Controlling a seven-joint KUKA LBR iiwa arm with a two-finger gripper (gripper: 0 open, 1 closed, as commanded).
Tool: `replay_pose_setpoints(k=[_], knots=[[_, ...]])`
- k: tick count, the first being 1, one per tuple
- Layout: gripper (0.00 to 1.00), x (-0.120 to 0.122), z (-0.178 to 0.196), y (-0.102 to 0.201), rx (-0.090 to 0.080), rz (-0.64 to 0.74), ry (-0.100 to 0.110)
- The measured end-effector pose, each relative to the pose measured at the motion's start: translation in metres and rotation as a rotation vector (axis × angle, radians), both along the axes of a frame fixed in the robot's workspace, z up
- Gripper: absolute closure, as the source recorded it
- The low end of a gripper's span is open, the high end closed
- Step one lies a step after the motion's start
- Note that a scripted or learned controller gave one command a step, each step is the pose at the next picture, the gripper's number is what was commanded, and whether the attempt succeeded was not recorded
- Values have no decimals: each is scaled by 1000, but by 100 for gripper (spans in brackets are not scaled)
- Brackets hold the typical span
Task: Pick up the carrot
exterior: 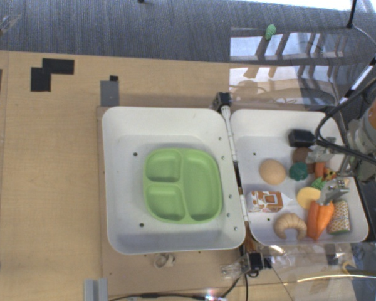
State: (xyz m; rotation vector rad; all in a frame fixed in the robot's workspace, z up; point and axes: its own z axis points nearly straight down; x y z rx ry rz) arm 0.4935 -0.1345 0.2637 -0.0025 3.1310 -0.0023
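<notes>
Bench (50, 187) of pale wood bearing two shallow white bins side by side. Left bin (122, 137) holds a green plate (182, 185) with three compartments, lying flat near the bin's centre. Right bin (263, 133) holds a cluster of small items toward its right and lower parts. Carrot (318, 218), orange, lies near the lower right corner of the right bin, its pointed end toward the lower rim. It sits between a croissant (291, 225) on its left and a speckled block (340, 217) on its right, and it appears to touch a yellow piece (308, 197) just above it. An egg (272, 172), tan, rests near the middle of the right bin, with a brown-and-white wafer (266, 200) just below it. A dark teal item (299, 171) and a brown item (300, 155) lie to the right of the egg.

Arm (373, 127) enters from the right, with black cables looping over the upper right part of the bin. Gripper (331, 190) hangs directly above the carrot's thick upper end, close to it. Whether the jaws are released or clenched cannot be told from this angle, nor whether they touch the carrot.
</notes>
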Motion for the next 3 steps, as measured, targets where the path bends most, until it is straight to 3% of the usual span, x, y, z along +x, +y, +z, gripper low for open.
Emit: replay_pose_setpoints(k=[1, 2, 3], knots=[[0, 12, -89, -50, -1, 253, 4], [0, 33, -174, -67, -3, 472, -8], [100, 36, -161, -68, -9, 477, -16]])
